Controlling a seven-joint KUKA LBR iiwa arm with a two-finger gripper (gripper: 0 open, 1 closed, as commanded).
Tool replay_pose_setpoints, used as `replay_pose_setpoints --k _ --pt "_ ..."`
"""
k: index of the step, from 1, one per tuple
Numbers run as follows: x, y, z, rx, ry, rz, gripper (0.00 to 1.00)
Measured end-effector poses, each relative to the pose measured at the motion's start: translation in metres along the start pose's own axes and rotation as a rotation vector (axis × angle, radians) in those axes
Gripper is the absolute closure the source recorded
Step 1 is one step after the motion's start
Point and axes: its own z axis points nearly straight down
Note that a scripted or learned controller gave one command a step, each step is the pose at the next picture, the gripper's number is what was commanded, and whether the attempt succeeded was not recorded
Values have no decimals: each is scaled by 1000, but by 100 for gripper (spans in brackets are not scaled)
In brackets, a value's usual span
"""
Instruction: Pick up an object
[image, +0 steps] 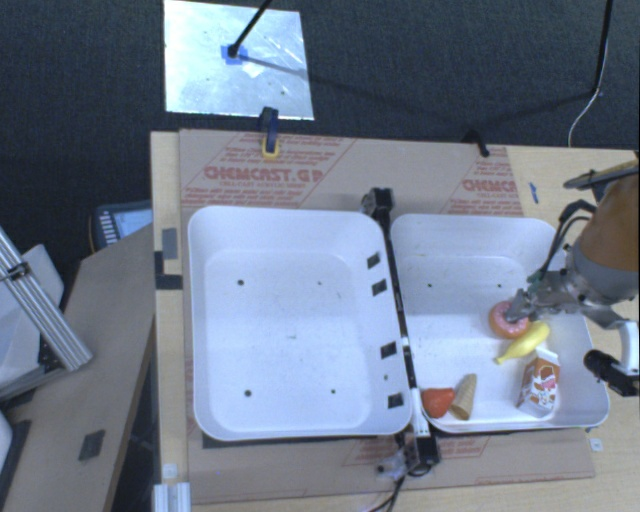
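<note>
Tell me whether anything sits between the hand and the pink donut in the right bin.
Nothing visible does. The hand is right at the pink donut, at its upper right edge. The banana lies just below the donut and the milk carton lower still, both off the hand's path from the right.

Even, bright overhead light — soft focus, glare on foil sheet (238, 60)

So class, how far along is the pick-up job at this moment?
Done: the arm has reached into the right bin, with its tool down at the pink donut. In hand: nothing visibly lifted. Left: grasping and raising an object; banana, carton and cone lie untouched.
</note>
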Motion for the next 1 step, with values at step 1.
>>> replay_pose_setpoints --k 1 --pt "-1 -36 -59 8 -4 0 100"
